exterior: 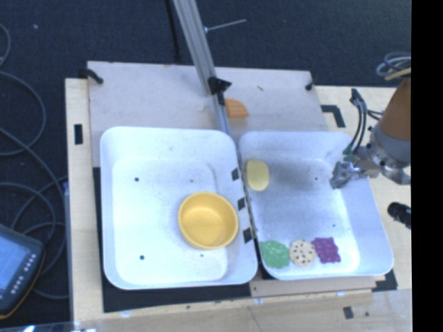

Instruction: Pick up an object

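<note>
Claw (340,176) poised over the right bin's (360,206) upper right part, with nothing seen between its fingers.

Toys sit ready for picking: a pale yellow piece (258,175) by the divider, and a green piece (275,253), a spotted cookie (302,252) and a purple piece (326,250) lined along the near wall, all well apart from the claw. The yellow bowl (208,219) rests in the left bin (138,158). How far the claw is open I cannot tell; it looks too blurred and small.
</note>
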`<state>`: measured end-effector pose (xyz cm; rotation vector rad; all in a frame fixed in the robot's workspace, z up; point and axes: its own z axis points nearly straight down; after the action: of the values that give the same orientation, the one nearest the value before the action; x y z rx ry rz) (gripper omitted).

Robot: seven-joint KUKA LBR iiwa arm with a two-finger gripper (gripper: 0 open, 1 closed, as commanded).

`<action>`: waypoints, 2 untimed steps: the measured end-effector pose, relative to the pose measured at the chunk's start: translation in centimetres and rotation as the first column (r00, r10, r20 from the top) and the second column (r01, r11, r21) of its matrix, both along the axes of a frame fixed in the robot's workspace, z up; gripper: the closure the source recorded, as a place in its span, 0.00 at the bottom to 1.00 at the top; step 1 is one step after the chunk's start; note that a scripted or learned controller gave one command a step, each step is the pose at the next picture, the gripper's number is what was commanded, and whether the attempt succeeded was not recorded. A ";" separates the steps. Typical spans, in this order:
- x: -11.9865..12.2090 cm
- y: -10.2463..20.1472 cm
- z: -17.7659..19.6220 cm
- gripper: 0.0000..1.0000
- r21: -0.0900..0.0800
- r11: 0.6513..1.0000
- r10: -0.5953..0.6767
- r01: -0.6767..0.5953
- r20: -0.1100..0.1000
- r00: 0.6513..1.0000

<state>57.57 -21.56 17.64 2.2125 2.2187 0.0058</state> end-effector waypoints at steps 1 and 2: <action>-0.1 0.1 6.5 1.00 0.000 1.000 0.001 -0.001 0.001 1.000; 0.0 0.0 7.5 1.00 0.002 1.000 0.003 -0.003 -0.004 1.000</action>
<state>57.56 -21.56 25.11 2.2128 2.2249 0.0030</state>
